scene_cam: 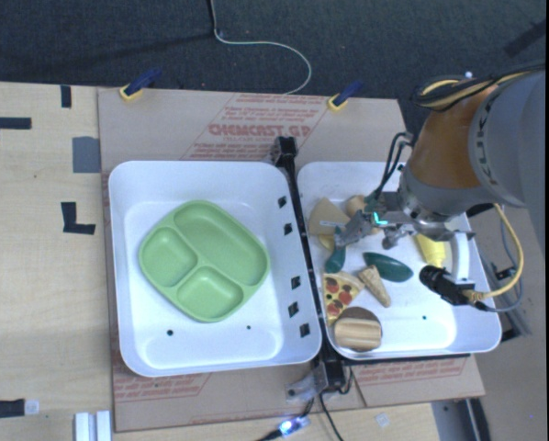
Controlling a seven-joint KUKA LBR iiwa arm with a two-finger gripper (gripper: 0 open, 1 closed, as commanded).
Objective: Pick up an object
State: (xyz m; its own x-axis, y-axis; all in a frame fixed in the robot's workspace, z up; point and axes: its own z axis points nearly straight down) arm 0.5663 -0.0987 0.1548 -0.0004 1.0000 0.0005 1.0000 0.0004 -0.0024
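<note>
Down at the near edge of the right bin (458, 338) sits a round wooden disc thing (358, 329), tan on top with a darker brown band, just touching the pizza slice toy (341, 290) that lies right behind it, close to the divider between the two bins. The pizza slice has its narrow tip aimed roughly at the far edge and its wide crust end toward the wooden piece, so its long axis runs near to far along the bin's left wall.

Next to it is a small tan wedge (376, 287), tilted, with its point toward the near right corner. Just beyond that lies a dark green leaf-shaped piece (388, 267), long axis running across the bin, left to right. A teal bit (335, 258) pokes out beside the left wall, and a pale beige chunk (326, 217) sits up near the far left corner.

The gripper (366, 229) hangs over the middle of the right bin, the grey arm with its orange band (449, 154) coming in from the right side. Can't tell if the fingers are spread or closed, way too cluttered there, and nothing is clearly sitting between them. A yellow item (431, 248) shows by the wrist near the right wall.

Over in the left bin (128, 191) a green divided plate (204, 260) sits about in the middle, turned at an angle to the bin's edges.
</note>
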